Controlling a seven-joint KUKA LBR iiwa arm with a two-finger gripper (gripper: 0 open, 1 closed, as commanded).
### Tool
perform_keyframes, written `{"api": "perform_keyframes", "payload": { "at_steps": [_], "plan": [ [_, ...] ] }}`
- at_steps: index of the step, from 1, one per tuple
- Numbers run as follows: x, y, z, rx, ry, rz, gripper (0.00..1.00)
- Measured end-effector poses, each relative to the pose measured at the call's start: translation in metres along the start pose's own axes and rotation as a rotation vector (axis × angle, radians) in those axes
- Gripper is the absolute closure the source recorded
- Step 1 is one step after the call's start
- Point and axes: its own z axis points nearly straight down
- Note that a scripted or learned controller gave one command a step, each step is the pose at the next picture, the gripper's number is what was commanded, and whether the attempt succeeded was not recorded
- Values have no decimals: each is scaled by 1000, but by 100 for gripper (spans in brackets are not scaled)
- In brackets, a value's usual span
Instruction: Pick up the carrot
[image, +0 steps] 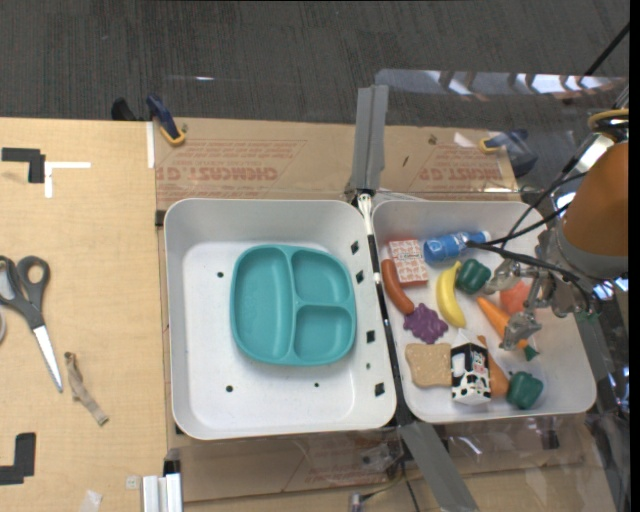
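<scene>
The carrot (492, 314) is a small orange cone lying slantwise in the right bin (570, 400), between the banana (450, 297) and the bin's right side. My gripper (524, 322) hangs low over the bin just right of the carrot's lower end, close to it or touching it; I cannot tell which. A reddish-orange piece (513, 296) shows just above the gripper, partly hidden by it. Nothing is visibly lifted.
The right bin also holds a blue bottle (447, 246), a red-and-white box (407, 261), a sausage (396, 287), purple grapes (426, 323), toast (429, 365), a cow-patterned carton (469, 371), an orange piece (498, 378) and green pieces (472, 274) (524, 389). A teal divided plate (293, 304) lies in the left bin (190, 330).
</scene>
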Motion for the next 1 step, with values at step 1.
{"api": "perform_keyframes", "payload": {
  "at_steps": [1],
  "plan": [
    [-2,1,-10,0,-5,-4,100]
  ]
}}
